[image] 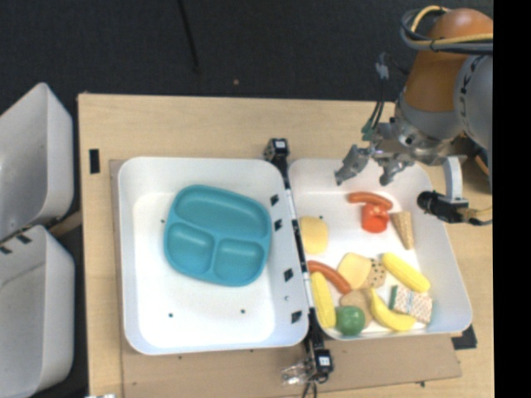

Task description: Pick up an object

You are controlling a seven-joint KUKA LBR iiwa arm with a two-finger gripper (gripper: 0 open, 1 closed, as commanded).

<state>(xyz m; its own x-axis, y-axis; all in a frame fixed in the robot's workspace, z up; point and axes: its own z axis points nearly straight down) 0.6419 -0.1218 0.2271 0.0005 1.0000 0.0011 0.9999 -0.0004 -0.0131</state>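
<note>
So from where I'm standing, the grey arm with the orange band has its two-finger gripper (371,167) hanging over the far end of the right-hand shallow white bin (455,259), fingers spread wide apart with nothing between them. All the pickable stuff is in that right bin: a red toy pepper (374,217) with a thin orange-red sausage-shaped piece (368,198) just above it sits nearest, a bit below the gripper, and a tan cone-shaped piece (403,228) is just beside the pepper on the right. A pale yellow block (314,235) sits by the dividing wall, and the rest is a crowded heap at the near end, where a yellow toy banana (388,314), a yellow corn cob (323,299), a green ball-like fruit (350,320) and a few others are touching or overlapping. The left-hand white bin (133,305) just has a teal compartment plate (217,234) in it. My guess is it hasn't committed to anything yet. What worries me: if it drops on the pepper, the sausage piece is so close that a finger could land on it and shove both sideways. The pepper looks rounded and smooth, so it could squirt out on closing. And going for the heap instead risks pinching two things or just nudging them.
</note>
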